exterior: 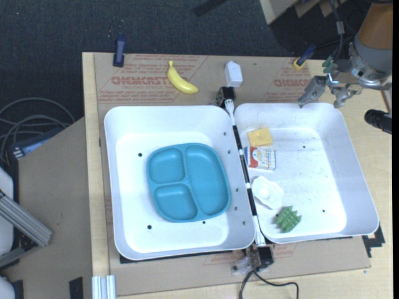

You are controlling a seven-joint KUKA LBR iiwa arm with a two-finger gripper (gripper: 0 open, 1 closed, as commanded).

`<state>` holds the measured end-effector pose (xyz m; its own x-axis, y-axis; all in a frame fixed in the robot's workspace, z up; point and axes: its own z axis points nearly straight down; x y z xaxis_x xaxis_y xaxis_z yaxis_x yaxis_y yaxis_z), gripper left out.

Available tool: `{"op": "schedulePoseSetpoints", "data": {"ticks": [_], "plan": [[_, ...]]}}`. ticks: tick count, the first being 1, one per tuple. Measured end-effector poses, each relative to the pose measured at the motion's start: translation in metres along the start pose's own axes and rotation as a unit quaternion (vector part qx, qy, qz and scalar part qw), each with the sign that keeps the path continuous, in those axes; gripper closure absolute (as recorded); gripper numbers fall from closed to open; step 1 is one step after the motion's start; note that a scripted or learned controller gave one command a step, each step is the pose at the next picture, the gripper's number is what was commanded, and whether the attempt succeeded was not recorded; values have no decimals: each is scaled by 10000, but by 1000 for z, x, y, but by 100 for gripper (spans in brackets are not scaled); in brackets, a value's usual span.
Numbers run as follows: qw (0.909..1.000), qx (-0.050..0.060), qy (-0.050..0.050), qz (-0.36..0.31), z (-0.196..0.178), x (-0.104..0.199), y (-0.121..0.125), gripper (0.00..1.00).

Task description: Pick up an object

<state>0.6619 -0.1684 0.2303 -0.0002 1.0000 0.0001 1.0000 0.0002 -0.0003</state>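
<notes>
Four small objects (261, 136) lie in the right bin (336, 167).

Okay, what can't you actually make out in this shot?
- Arm: cut off by the top and right edges; just the wrist end is in frame.
- Small carton in the right bin: label print too small to read.
- White lump beside it: too washed out against the bin to identify.
- Green item: too small to name.

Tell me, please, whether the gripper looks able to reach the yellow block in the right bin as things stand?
Probably yes: the gripper, open, hovers over the bin's far rim, and the yellow block lies uncovered, nothing between them.
</notes>
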Motion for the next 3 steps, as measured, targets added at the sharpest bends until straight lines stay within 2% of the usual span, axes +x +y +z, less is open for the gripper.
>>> {"op": "schedulePoseSetpoints", "data": {"ticks": [1,2,3], "plan": [[10000,-22,10,-10,143,46,6,0],[10000,7,6,-6,145,74,5,0],[10000,9,2,-2,144,75,2,0]]}}
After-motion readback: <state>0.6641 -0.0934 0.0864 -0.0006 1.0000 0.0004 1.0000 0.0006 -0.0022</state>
